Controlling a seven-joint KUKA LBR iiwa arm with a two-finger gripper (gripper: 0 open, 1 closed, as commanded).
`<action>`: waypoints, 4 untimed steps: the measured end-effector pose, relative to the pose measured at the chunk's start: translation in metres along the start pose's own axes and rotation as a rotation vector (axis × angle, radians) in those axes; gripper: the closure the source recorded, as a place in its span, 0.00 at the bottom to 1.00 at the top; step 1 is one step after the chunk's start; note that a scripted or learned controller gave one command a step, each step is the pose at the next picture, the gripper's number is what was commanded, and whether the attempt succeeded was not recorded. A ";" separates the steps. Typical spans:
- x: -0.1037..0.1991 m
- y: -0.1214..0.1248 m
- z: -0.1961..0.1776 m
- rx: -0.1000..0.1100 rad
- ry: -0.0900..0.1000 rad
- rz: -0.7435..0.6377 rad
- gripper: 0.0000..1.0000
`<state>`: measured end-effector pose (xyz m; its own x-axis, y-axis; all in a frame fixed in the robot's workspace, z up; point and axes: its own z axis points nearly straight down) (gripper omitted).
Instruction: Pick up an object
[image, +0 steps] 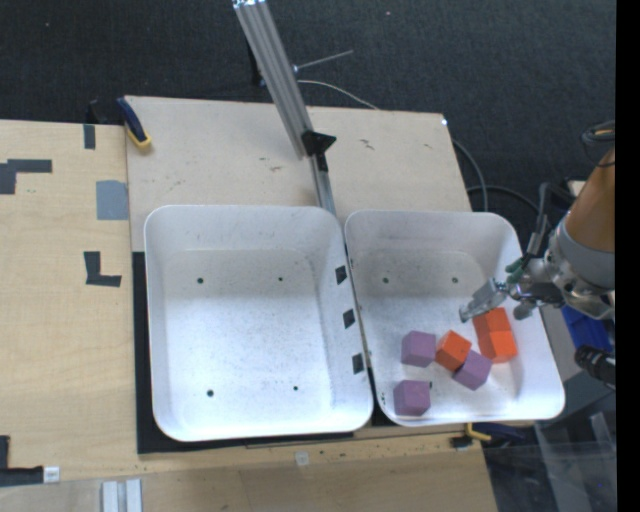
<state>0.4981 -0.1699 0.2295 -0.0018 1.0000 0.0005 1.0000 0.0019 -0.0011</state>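
The gripper (497, 300) is hanging over the right bin (420, 235), just above the tall orange block (496, 335), which is lying against that bin's right wall. How far it is open I cannot tell, and nothing is showing in its grasp, so the block is looking untaken.

Landmark: the tall orange block. Just to its left a smaller orange cube (453, 349) is sitting, touching or nearly touching a purple cube (419, 348) further left; another purple cube (473, 370) is sitting just below-left, and a third (411, 397) is lying further down-left, near the bin's front rim.

The block is looking like light, stiff foam or plastic, with flat matt faces that should be giving fair friction. Its two long sides are seeming the best hold, though the bin wall on one side and the cube on the other are leaving little room.

The gripper's tips are blurring into the bin's white floor, and the arm is being cut off at the right edge
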 end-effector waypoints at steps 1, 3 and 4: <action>0.039 -0.007 0.112 -0.023 -0.007 0.002 0.00; 0.043 0.010 0.104 -0.042 -0.014 0.002 1.00; 0.099 0.051 0.033 -0.008 0.001 -0.007 1.00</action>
<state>0.5486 -0.0706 0.1962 -0.0093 1.0000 0.0010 0.9999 0.0093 0.0070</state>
